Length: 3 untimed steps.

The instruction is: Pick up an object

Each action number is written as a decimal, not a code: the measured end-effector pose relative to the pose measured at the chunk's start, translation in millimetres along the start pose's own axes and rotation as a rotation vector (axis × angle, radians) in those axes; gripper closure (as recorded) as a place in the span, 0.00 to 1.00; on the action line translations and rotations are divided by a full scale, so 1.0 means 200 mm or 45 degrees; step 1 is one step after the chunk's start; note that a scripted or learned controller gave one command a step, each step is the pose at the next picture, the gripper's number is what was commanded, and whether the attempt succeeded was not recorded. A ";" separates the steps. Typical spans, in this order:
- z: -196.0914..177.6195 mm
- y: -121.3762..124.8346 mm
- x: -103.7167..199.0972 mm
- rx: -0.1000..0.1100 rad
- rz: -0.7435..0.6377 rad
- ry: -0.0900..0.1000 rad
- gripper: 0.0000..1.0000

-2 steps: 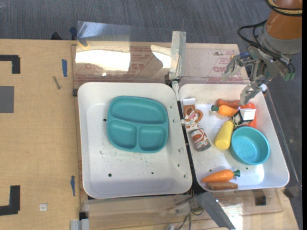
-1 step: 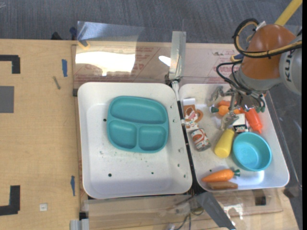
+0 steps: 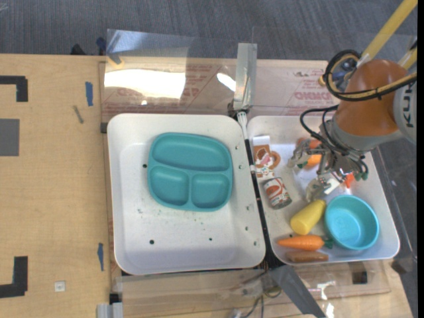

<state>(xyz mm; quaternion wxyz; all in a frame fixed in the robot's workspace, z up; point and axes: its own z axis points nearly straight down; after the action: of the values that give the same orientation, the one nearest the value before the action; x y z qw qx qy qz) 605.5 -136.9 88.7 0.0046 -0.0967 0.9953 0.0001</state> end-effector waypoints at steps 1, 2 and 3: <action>0.00 -0.02 -0.12 0.000 0.051 -0.002 0.00; -0.07 -0.02 -0.14 0.004 0.050 -0.020 1.00; -0.66 0.26 -0.35 0.002 0.135 -0.016 1.00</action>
<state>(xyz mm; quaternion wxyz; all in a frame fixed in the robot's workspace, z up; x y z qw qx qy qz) 663.5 -72.8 221.4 0.0109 -0.0438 0.9990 0.0001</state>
